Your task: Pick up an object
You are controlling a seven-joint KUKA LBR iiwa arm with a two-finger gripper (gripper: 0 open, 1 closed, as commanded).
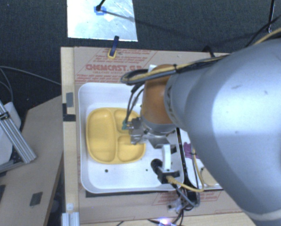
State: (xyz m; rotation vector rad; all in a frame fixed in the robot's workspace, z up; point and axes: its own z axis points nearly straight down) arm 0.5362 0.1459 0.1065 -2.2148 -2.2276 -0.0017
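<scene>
Arm (235, 126): smooth grey metal, orange band | gripper (136, 134): over tray's right edge, grip state unreadable | yellow tray (105, 133): glossy, rounded, two-compartment, long axis up-down, in left bin (91, 91)

This was a robotics lab or test cell, not a home. A big grey arm (235, 126) with loose cables (178, 187) reached over a white bin (98, 91) set on a printed cardboard sheet (117, 62). Dark carpet (27, 22), an aluminium frame rail (8, 126) and a foil square (100, 13) lay around the bench.
</scene>
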